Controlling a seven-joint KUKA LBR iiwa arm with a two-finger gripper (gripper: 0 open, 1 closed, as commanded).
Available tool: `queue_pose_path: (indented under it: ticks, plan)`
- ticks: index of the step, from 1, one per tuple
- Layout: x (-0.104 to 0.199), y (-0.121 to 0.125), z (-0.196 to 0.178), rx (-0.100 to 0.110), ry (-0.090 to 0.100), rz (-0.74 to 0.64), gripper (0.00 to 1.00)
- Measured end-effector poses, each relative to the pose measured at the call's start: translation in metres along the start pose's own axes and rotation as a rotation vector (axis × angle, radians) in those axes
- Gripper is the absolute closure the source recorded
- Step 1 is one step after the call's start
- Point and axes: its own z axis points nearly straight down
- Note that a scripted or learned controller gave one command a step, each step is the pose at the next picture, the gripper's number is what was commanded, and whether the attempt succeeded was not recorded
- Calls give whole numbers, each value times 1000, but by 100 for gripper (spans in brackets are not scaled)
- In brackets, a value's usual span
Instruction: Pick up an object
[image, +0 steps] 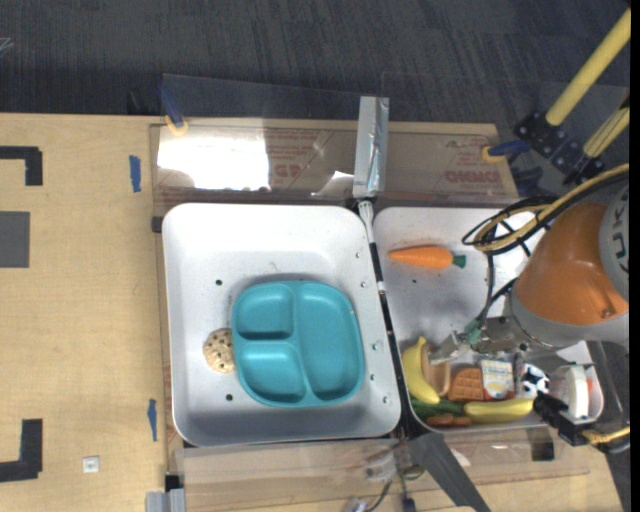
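the gripper (487, 345), whose grip i cannot tell, hangs right over the food pile (465, 385); it should settle squarely on one piece, likely the banana (418, 375) just left.

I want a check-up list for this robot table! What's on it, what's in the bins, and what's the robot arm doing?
Surface: wooden bench bearing a left bin and a right bin, side by side.
Job's things: carrot alone at the right bin's far end; bananas and a pile of small food items at its near end.
Clutter: teal divided tray in the left bin, cookie touching its left edge.
Grippers: tool low over the pile; fingers too hidden to judge.
Cables: black and yellow cables looping by the orange band.
Surroundings: blue tape marks, dark floor.
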Motion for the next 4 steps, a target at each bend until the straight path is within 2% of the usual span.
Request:
queue_pose_path:
  ticks: [1, 2, 3, 4]
  plan:
    - [-2, 82, 3, 1, 0, 226, 0]
    - [0, 85, -11, -7, 5, 225, 100]
    - [0, 85, -10, -5, 5, 226, 0]
    - [7, 94, 3, 3, -2, 70, 0]
